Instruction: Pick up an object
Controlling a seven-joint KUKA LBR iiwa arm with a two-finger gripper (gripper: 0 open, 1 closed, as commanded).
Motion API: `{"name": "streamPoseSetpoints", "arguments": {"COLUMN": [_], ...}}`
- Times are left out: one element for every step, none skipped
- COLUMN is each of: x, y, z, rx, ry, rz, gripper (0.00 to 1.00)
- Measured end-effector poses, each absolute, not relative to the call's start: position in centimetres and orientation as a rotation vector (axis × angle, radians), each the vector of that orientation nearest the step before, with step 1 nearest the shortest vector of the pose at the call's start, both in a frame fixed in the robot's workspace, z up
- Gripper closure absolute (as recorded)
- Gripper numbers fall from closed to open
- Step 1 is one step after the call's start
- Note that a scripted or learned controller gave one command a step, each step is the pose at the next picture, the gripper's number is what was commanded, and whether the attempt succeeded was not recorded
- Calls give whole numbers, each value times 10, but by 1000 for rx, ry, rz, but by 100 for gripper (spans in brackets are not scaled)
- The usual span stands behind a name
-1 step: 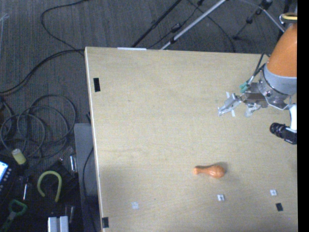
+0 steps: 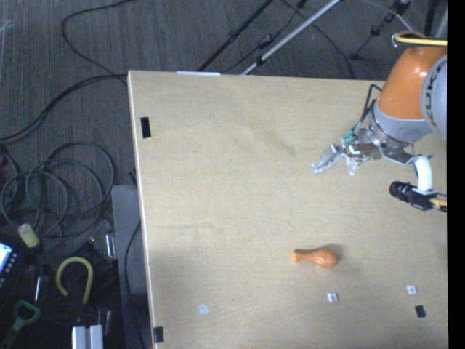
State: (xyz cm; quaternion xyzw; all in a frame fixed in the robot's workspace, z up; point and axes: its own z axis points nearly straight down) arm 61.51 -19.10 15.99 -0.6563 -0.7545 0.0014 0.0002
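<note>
The camera view looks down at a slant on a pale wooden worktop (image 2: pixel 240 195) that fills the middle and right of the picture, set on a dark grey carpeted floor (image 2: pixel 65 64). Black cables (image 2: pixel 51 180) loop over the floor to the left of the worktop, beside a yellow-green U-shaped piece (image 2: pixel 73 275) and other small clutter near the lower left corner; thin metal stand legs (image 2: pixel 312 13) cross the floor beyond the far edge. A small black marker (image 2: pixel 145 126) sits near the worktop's left edge, and a few small tags (image 2: pixel 332 297) lie near the front right. The arm (image 2: pixel 410 93), grey with an orange band, reaches in from the right, and its hand (image 2: pixel 325 160) hangs over the right part of the worktop with its fingers slightly parted and nothing between them. The orange pear-shaped object (image 2: pixel 317 257) lies on its side on the bare wood, nearer the front than the hand and well apart from it. Nothing stands between the two, and the wood around the object lies open on every side, well in from the worktop's edges.
</note>
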Motion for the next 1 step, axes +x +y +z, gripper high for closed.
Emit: {"name": "streamPoseSetpoints", "arguments": {"x": [668], "y": [-218], "z": [85], "rx": [-2008], "ry": [-2417], "rz": [6], "gripper": [0]}}
